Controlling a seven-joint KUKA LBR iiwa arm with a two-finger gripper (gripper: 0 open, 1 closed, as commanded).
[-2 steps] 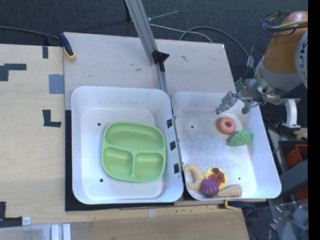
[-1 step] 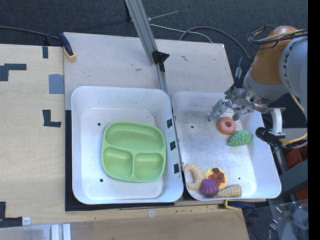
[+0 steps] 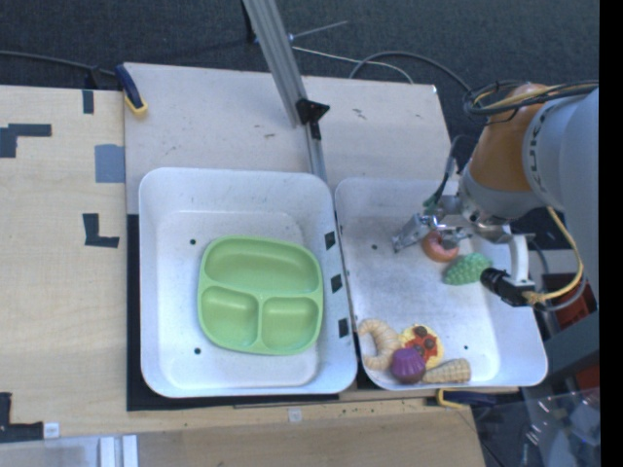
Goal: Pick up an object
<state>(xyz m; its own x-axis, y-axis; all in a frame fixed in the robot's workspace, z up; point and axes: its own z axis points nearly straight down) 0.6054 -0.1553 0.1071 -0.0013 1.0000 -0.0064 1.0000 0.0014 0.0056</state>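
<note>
My gripper (image 3: 428, 233) hangs low over the upper middle of the right bin (image 3: 380, 202), at the end of the grey arm with the orange band. Directly beside it, on its right, lies a small orange-red toy fruit (image 3: 441, 250), partly covered by the gripper. I cannot tell whether the two touch. A green leafy toy vegetable (image 3: 467, 269) rests just right of that fruit. At the bin's near edge sit a tan croissant-like piece (image 3: 378, 337), a pizza slice toy (image 3: 422, 339), a purple fruit (image 3: 408, 364) and a yellow cone-shaped piece (image 3: 447, 370).
The left bin (image 3: 165, 212) holds a green divided plate (image 3: 261, 295). A metal pole (image 3: 282, 56) slants down to the divider between the bins. Cables trail along the arm on the right, and a blue and yellow clamp (image 3: 130, 88) lies at the bench's far left.
</note>
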